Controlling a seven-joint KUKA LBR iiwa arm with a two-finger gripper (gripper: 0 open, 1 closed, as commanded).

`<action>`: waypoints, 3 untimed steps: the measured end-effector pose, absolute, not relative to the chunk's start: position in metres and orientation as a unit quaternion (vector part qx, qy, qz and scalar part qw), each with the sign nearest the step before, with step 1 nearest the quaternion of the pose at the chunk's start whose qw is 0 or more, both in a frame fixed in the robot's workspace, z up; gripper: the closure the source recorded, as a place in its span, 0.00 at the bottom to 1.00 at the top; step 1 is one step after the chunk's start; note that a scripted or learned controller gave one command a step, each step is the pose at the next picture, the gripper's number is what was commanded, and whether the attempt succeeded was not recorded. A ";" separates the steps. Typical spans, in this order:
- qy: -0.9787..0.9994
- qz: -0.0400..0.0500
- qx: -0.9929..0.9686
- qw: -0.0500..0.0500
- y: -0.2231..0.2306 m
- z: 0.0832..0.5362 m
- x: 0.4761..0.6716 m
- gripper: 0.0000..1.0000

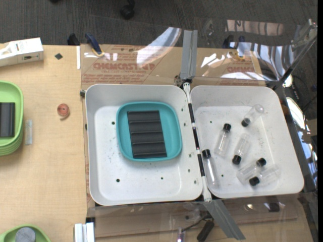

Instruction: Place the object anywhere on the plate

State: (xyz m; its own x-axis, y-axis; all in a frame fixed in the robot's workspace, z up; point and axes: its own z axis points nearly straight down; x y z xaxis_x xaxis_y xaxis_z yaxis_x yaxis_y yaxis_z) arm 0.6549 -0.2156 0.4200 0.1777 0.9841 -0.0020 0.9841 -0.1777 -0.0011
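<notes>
- Currently, clear vials with black caps lie scattered in the right bin, well apart from the teal plate in the left bin.
- Hand state: I cannot tell.
- Better to grasp one vial across its body, then lift it high over the divider.

I have one fixed camera, mounted above the counter and looking down at a slant, so the far edge sits toward 12 o'clock and the near edge toward 6. It stands far enough back that I see both white bins whole: the left bin just left of centre, the right bin toward 3 o'clock, the two meeting along a seam near the middle. Beyond the bins, at 12 o'clock, dark carpet fills the top strip. At 9 o'clock the wooden counter runs out past the frame's edge, cutting off a green tray.
</notes>
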 end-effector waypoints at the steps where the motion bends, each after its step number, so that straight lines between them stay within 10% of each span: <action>1: 0.613 -0.001 0.790 0.000 -0.216 0.440 0.660 0.00; 3: 0.512 -0.002 0.859 -0.001 -0.213 0.440 0.659 0.00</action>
State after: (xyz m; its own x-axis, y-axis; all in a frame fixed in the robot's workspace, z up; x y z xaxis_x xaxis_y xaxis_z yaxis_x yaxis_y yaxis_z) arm 0.6594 -0.2130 0.4397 0.4751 0.8799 -0.0025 0.8799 -0.4751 -0.0028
